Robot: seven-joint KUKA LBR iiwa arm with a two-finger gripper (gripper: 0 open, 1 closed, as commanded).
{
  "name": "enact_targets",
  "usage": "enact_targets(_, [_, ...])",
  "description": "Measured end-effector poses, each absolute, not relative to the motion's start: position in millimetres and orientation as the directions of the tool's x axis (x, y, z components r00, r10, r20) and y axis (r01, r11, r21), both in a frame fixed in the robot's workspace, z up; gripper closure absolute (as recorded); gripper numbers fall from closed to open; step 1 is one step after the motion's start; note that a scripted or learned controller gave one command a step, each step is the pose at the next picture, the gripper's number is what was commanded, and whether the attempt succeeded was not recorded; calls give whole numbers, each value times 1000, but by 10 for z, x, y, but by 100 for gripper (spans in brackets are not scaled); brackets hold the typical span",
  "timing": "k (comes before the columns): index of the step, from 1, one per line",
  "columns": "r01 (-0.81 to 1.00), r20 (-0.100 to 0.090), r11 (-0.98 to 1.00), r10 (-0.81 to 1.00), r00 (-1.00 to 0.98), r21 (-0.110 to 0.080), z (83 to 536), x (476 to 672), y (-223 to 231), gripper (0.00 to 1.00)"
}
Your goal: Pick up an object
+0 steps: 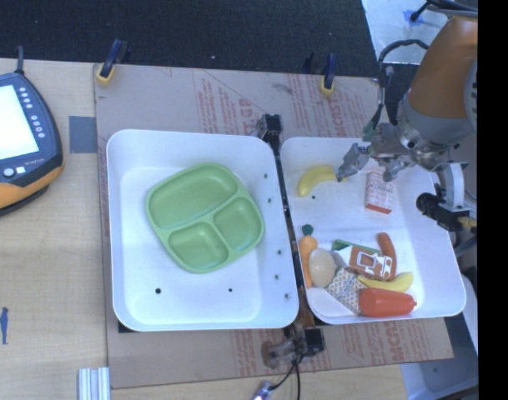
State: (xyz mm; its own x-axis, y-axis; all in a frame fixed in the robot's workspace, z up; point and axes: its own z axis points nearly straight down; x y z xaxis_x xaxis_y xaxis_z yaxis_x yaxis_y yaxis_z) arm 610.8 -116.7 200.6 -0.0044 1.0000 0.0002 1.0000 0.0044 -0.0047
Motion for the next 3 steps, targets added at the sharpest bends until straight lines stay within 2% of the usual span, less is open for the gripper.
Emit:
enact_targets(1, [1000,0,2,1000,-2,-6,1817,6016,-1872,0])
enact_targets(2, [1000,-1,5,1000,-5,-7,907,6066,-2030,0])
enact_targets(3, [1000,0,5,1000,-5,-3,922,6424,-1864,0])
